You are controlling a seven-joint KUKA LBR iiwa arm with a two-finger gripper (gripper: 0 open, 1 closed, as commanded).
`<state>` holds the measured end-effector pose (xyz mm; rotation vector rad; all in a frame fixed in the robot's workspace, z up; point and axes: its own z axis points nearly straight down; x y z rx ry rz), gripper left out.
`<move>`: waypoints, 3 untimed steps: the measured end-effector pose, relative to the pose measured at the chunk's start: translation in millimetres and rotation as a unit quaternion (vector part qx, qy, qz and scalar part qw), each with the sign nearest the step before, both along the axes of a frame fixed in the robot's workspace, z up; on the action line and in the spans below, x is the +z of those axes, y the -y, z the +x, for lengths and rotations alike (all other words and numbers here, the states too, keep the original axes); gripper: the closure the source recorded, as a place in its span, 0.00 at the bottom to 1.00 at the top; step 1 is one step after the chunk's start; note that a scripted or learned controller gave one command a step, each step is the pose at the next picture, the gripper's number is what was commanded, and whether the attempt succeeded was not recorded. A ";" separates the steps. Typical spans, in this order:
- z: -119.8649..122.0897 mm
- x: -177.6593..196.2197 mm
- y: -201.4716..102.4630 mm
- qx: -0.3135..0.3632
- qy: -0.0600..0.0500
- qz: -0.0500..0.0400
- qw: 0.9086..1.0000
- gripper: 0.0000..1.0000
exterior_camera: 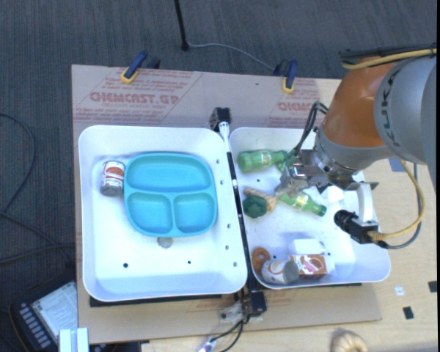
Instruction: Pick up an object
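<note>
Down at the near edge of the right bin (pixel 367 273), a cluster sits tight together: a small can (pixel 273 271), a brown ring (pixel 261 255), a red-labelled packet (pixel 312 265) and a white block (pixel 308 246). Nothing doing there. Over in the left bin (pixel 103 270), the blue tray (pixel 170 194) lies flat with a red-and-white can (pixel 112 177) just beside its left rim. Well apart from the action, that one.

Moving up the right bin, here's where it counts! The arm (pixel 367 116) reaches in from the right, and the end effector (pixel 297 178) is low over a green bottle (pixel 306 203) lying on its side, with a dark green piece (pixel 254 207) on a tan stick (pixel 262 196) close to its left. How far the end effector is open I cannot tell, and I see nothing clearly gripped.

That near bottle looks like the target, I'd say. To do this well: centre over the bottle's body, close across its narrow width, not along its length, and keep clear of the tan stick so it doesn't get dragged in. It's round, so it may roll; a square, straight descent is the call.

Farther back, a second green bottle (pixel 260 159) lies by the divider. On the surface (pixel 139 97) behind sit two clamps (pixel 135 66).
</note>
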<state>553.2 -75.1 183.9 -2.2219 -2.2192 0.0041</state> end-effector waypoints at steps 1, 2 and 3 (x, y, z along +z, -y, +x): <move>96.9 57.6 23.8 0.001 0.002 -0.001 1.000 1.00; 114.7 35.9 90.6 0.000 0.001 -0.001 1.000 1.00; 115.2 36.3 89.7 0.000 0.002 -0.001 1.000 0.00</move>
